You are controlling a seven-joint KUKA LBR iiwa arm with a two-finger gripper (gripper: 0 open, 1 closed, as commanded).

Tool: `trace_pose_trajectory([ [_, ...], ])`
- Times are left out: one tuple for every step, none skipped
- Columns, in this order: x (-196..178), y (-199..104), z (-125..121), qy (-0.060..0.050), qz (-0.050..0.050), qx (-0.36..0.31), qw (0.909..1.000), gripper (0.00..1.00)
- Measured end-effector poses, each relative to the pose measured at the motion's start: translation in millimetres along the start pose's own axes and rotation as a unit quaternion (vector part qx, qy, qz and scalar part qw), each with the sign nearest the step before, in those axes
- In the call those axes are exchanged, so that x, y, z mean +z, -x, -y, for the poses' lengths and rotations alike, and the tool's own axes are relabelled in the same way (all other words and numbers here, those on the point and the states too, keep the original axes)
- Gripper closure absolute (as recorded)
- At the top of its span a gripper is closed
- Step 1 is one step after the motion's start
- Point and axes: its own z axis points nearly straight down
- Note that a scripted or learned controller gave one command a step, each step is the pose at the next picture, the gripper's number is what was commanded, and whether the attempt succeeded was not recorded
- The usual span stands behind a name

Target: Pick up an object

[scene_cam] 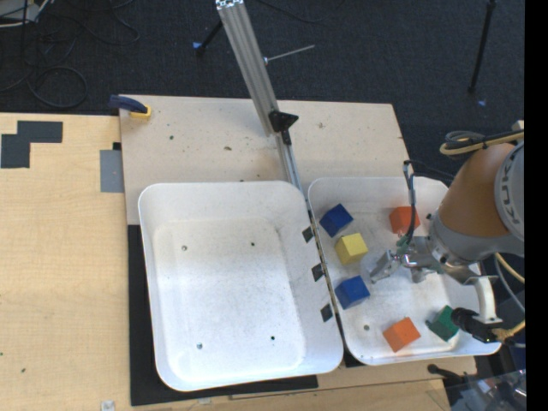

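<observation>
I see the gripper [387, 264] reaching in from the right, low over the right bin [373, 356], its metal fingers [379, 268] spread apart with nothing between them. Six small blocks sit loose on that bin's floor. Closest to the fingertips, just to their left and a little higher in view, is a yellow block [351, 247]. Just below and left of the fingertips lies a blue block [352, 291]. A second blue block [336, 220] sits beyond the yellow one, farther up and left. Up and to the right of the fingers, partly behind a thin dark cable, is an orange block [402, 220]. Well below the fingers, near the bin's front edge, rests another orange block [401, 334], and to its right a green block [443, 324]. The arm [479, 208], with its orange band, fills the space to the right of the fingers. Far to the left of the fingers stands the left bin [163, 229], touching the right bin along a shared edge.
</observation>
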Motion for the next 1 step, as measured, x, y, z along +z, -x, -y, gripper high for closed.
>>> trace_pose_trajectory([
  [6.3, 0.2, -0.4, 0.003, 0.001, 0.002, 1.0, 0.0],
])
